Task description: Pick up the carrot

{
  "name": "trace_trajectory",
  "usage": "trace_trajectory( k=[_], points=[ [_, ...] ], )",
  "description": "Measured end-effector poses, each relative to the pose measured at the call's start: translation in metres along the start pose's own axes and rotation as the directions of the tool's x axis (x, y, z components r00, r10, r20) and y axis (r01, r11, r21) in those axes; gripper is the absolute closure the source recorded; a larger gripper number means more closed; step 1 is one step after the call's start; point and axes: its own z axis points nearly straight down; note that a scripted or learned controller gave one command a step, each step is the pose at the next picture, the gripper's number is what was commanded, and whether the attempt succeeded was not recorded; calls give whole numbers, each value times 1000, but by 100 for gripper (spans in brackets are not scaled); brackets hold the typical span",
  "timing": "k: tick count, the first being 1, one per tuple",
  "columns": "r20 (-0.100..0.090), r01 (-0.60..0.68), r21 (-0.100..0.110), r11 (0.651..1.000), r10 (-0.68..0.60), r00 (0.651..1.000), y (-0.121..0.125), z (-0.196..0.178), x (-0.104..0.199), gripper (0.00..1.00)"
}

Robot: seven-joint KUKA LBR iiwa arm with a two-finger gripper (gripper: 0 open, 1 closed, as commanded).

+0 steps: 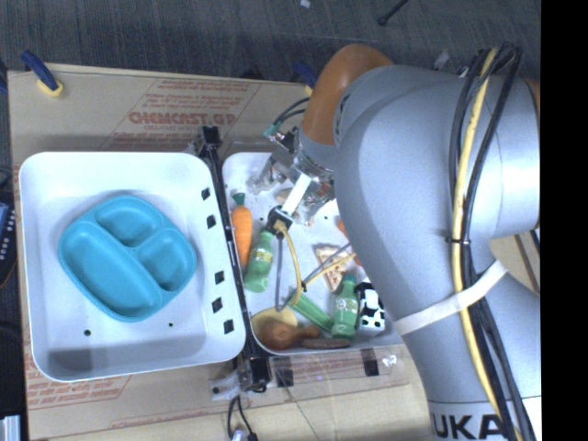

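Note:
The carrot (242, 231) is orange with a small green top. It lies lengthwise against the left wall of the right bin (235, 167), pointing toward the front. My gripper (278, 171) hangs over the back part of that bin, up and to the right of the carrot and apart from it. The arm's grey body hides the bin's right side. I see nothing held in the gripper.
A green bottle (260, 261) lies right beside the carrot. Toward the front are a wooden spoon (279, 330), green toys (333, 315), a black-and-white cow toy (369, 309) and a tan cracker piece (331, 259). The left bin (55, 356) holds a blue divided plate (127, 255).

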Motion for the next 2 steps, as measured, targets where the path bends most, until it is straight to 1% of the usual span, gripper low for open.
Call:
trace_trajectory(
  k=[1, 2],
  points=[
    [-10, -90, -5, 996, 90, 996, -18, -110, 15, 0],
    [2, -147, 6, 989, 147, 989, -30, -100, 24, 0]
  ],
)
